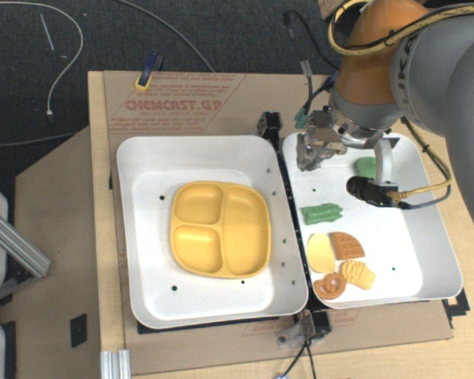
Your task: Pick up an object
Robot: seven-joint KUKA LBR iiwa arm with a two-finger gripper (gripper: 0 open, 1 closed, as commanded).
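My gripper (310, 158) hangs over the back left corner of the right bin (426, 235), close to the wall between the two bins. Below it, toward the front, a flat green piece (321, 212) lies on the bin floor. A second green piece (366, 166) sits to the right of the gripper, partly behind the arm's hardware. Near the front left of that bin lies a cluster: a pale yellow slice (320, 251), a brown waffle-like piece (347, 245), an orange cracker (359, 275) and a small brown ring (329, 286). None of them touches the gripper.
A yellow divided plate (220, 229) lies in the middle of the left bin (142, 172). The grey arm with its orange band (383, 22) reaches in from the upper right, above the right bin's back edge. A black cable fitting (371, 189) hangs beside the gripper.
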